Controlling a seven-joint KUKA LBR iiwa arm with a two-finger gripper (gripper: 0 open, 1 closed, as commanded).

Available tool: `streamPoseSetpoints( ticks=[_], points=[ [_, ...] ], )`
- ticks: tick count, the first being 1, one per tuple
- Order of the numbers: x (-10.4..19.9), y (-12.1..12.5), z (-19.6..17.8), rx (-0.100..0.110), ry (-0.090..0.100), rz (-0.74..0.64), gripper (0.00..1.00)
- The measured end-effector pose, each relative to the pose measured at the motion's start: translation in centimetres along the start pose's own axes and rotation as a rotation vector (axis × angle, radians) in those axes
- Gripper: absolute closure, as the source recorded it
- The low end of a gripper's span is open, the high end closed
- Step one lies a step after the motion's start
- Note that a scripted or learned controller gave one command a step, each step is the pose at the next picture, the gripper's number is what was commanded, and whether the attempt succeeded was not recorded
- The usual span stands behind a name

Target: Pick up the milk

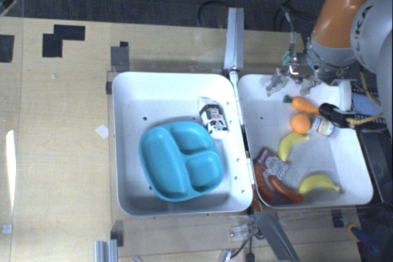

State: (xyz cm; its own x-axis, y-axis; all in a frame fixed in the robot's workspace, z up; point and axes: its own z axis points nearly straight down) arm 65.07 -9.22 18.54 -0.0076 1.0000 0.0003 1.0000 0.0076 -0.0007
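In the left bin [123, 132], the milk [213, 116] lies apart from the spread, unladen fingers [291, 80].

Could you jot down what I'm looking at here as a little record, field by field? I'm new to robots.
Setting: two white bins side by side
Left bin: blue divided plate; milk carton by the right wall
Right bin: carrot, orange, small bottle, two bananas, sausage, snack packet
Arm: tool over right bin's far edge
Milk: untouched, apart from tool
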Motion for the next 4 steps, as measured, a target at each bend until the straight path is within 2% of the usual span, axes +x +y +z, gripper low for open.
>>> streamPoseSetpoints(
  ticks=[1, 2, 3, 4],
  points=[
    [0.4, 1.9, 8.1, 0.000, 0.000, 0.132, 0.00],
    [1.5, 2.0, 0.1, -0.004, -0.001, 0.016, 0.00],
    [1.0, 1.9, 5.6, 0.000, 0.000, 0.254, 0.00],
    [1.2, 2.1, 4.7, -0.001, -0.001, 0.247, 1.00]
  ],
)
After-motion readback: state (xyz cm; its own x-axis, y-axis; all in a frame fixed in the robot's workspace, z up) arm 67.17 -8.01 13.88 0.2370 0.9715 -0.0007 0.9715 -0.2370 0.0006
